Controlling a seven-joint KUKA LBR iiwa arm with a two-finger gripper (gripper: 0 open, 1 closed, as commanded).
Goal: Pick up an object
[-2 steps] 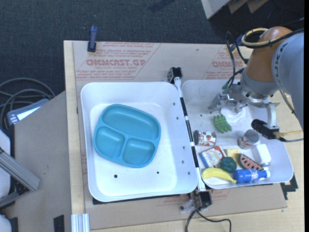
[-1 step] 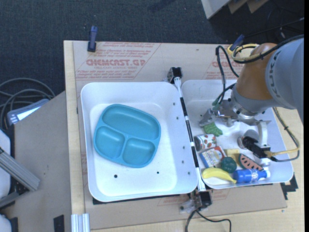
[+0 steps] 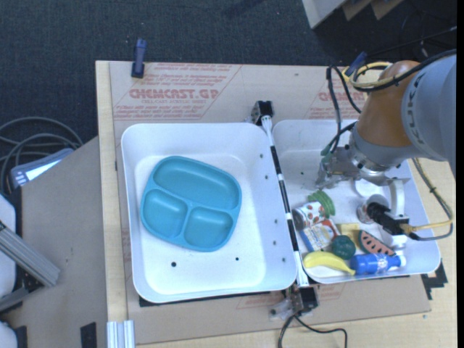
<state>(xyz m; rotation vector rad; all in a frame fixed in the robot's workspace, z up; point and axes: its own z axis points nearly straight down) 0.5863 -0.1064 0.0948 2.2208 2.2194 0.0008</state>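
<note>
The arm [image 3: 406, 107] comes in from the right of the frame, orange band showing above the wrist, and it hangs over the right bin [image 3: 304, 133]. The gripper [image 3: 328, 174] sits low over the bare upper part of that bin, just above the pile of toys. Whether the fingers are apart or together, I cannot tell; they are too small and dark against the bin floor. Nothing shows between them.

Down in the lower part of the right bin, the objects crowd together: a green piece [image 3: 321, 201] nearest the gripper, a small printed carton [image 3: 313, 220] beside it, a yellow banana [image 3: 326, 261] along the lower edge, a blue bottle [image 3: 377, 264] next to it, and a watermelon slice [image 3: 377, 242] just above.

Over on the left, the left bin [image 3: 145, 143] holds a blue divided plate [image 3: 191, 203], lying flat.
</note>
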